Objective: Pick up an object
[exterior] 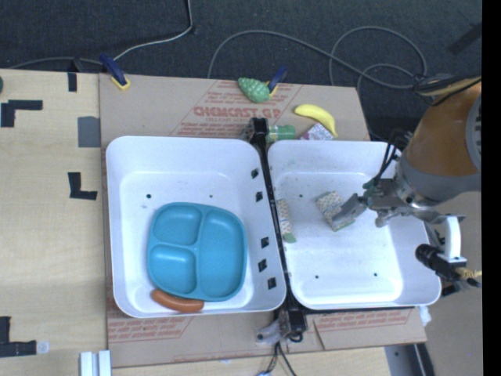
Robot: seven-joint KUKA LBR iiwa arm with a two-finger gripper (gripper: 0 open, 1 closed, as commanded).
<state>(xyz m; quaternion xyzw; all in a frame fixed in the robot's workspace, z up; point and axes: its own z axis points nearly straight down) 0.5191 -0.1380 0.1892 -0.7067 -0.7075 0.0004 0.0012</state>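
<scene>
gripper (pixel 343 218): finger state unreadable | patterned packet (pixel 329 203), right bin (pixel 407 288) centre, touching gripper | looks light, soft, crushable; pinch across narrow sides

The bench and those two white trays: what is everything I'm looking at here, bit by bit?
Bins: two, white, side by side on the cardboard.
Divided plate: one, blue, in the left bin.
Sausage: one, orange-red, left bin, at the plate's near edge.
Small patterned block: one, pale, in the right bin.
Banana: one, yellow, behind the right bin.
Green toy: one, behind the bins.
Cables: several, behind the bench.
Arm: one, grey and orange, at the right.
Gripper: one, grey, beside the block.
</scene>
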